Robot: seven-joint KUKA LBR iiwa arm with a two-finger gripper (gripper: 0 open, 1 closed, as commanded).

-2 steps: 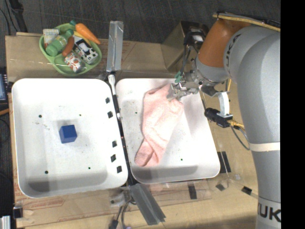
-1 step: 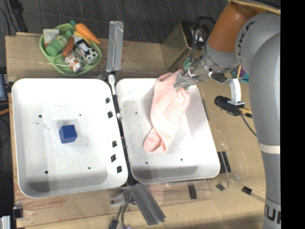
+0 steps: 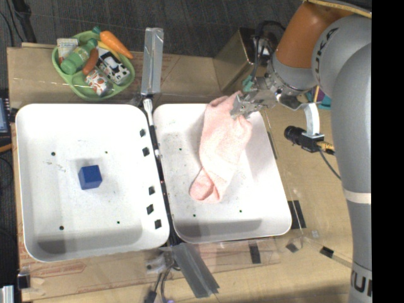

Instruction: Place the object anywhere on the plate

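Green bowl point(image 3: 74, 81) of toy food sits on worktop point(image 3: 189, 68) at back left. Left bin point(image 3: 38, 188) holds blue cube point(image 3: 90, 177) near its middle. Right bin point(image 3: 265, 207) holds pink cloth point(image 3: 221, 147), draped from upper right toward bin centre. End effector point(image 3: 243, 105) is closed on cloth's top edge at bin's back right corner.

Cube point(image 3: 90, 176) left bin point(image 3: 38, 131), cloth point(image 3: 221, 147) right
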